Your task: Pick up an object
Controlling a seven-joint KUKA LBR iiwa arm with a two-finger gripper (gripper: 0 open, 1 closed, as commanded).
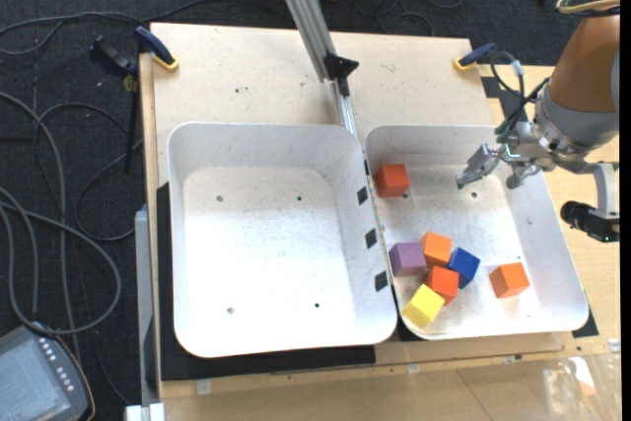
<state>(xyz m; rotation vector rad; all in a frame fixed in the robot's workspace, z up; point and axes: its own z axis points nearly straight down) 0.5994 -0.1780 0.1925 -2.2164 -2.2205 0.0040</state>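
Nearest target: orange cube, left of your end effector, which hangs spread and empty over the right bin. Cluster below: purple cube touches neighbours; closing there risks a wedged, slipped grasp.

The pale speckled surface carries two shallow white bins side by side. Taking the left bin as the mark, the right bin touches its right rim. Beyond its far-left corner a blue-and-yellow clamp grips the surface's edge.
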